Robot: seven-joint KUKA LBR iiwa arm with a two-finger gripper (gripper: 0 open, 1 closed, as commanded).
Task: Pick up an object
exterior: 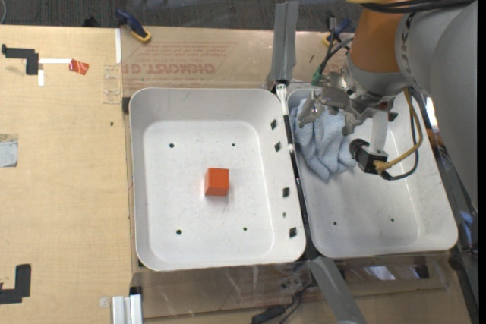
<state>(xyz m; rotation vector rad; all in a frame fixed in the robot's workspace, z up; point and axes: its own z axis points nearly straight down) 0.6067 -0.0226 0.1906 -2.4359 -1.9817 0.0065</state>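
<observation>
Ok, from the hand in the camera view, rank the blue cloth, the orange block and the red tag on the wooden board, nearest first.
1. Blue cloth: right bin, directly beneath the hand.
2. Orange block: middle of the left bin.
3. Red tag: far left on the wooden board.

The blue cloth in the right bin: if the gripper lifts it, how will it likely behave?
The blue cloth lies crumpled in folds, so it is probably floppy and would drape and hang from the gripper rather than keep its shape. It looks thin, so likely light. Bunched against the right bin wall, part may drag along as it rises.
</observation>
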